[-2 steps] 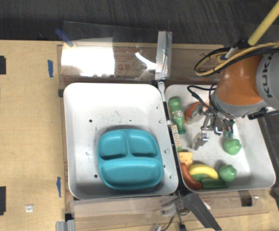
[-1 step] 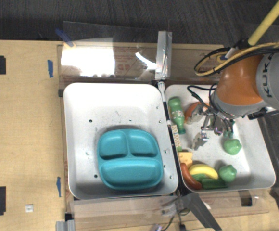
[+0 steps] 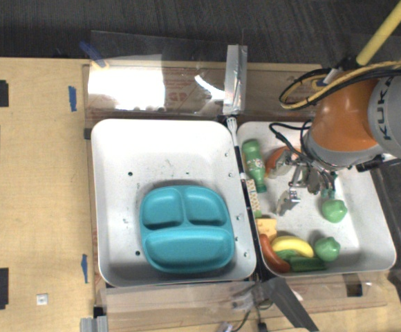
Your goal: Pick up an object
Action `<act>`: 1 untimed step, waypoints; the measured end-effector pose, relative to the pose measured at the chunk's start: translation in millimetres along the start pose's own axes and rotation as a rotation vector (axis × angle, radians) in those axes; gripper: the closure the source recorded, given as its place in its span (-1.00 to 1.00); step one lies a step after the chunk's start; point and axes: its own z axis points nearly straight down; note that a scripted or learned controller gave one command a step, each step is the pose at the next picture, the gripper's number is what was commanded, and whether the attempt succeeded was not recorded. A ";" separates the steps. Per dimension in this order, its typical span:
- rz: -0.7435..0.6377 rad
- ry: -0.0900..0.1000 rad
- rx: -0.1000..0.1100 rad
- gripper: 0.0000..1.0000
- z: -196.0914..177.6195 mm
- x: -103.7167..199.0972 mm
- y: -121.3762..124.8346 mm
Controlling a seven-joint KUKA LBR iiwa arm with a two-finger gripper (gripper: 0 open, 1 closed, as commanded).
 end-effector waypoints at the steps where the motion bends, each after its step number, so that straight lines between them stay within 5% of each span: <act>1: -0.167 0.001 0.000 -1.00 1.6 -50.7 -1.6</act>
